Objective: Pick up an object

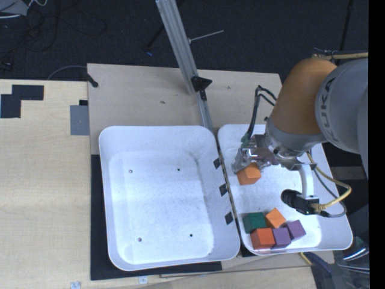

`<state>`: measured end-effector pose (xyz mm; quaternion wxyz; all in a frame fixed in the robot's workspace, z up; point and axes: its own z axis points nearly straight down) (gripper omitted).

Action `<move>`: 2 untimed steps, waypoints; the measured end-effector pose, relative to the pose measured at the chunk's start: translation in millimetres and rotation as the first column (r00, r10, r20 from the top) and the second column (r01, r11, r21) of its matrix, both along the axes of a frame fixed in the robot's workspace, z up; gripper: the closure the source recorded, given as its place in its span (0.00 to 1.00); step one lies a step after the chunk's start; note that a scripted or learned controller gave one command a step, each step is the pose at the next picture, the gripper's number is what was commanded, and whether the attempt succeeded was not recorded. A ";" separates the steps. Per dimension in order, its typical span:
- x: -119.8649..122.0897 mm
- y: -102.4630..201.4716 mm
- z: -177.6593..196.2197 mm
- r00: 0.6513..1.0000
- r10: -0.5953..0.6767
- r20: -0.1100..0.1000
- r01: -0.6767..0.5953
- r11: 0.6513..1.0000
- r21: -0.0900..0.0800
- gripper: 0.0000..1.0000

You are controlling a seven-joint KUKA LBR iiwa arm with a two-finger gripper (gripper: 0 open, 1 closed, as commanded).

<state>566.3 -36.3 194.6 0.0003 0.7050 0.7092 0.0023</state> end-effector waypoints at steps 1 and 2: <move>5.3 75.8 -5.3 1.000 0.001 -0.007 -0.001 1.000 0.001 1.00; 32.0 126.8 -5.1 1.000 -0.002 -0.006 0.002 1.000 -0.001 1.00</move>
